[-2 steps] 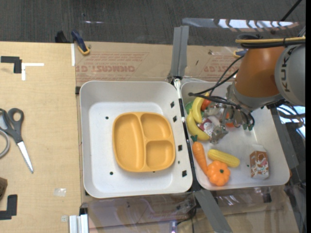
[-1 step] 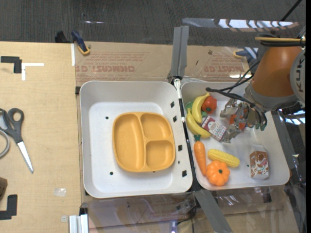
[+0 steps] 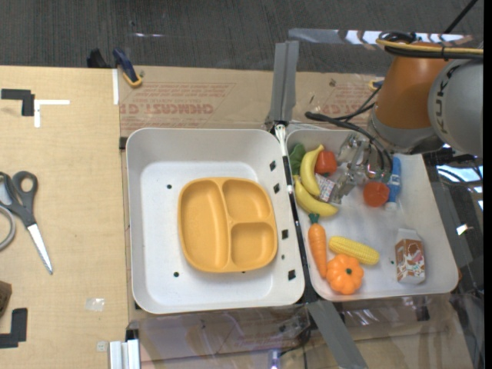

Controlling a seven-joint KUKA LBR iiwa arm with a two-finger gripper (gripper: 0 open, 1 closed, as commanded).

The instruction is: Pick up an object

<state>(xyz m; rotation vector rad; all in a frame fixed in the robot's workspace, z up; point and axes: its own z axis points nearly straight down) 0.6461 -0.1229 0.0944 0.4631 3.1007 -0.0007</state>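
1. I see the arm (image 3: 430,91) reaching in over the right bin (image 3: 430,275), its orange band above the wrist.
2. The hand (image 3: 355,169) is low in the back part of that bin, among the toys; I cannot tell how its fingers stand, they blur into the clutter.
3. Just beside the hand, toward the left bin (image 3: 146,229), lie two bananas (image 3: 309,184), with a red piece (image 3: 326,161) between them and the hand.
4. On the hand's other side sits a red tomato (image 3: 376,194), touching a blue and white bottle (image 3: 394,177).
5. Nearer the front of the right bin I see a carrot (image 3: 317,246), a corn cob (image 3: 354,248) and an orange pumpkin (image 3: 344,274) close together.
6. A small carton (image 3: 410,260) stands at that bin's far front corner, apart from the rest.
7. The left bin holds a yellow divided plate (image 3: 227,223).
8. Scissors (image 3: 29,214) lie on the tabletop (image 3: 61,167), well away from the left bin.
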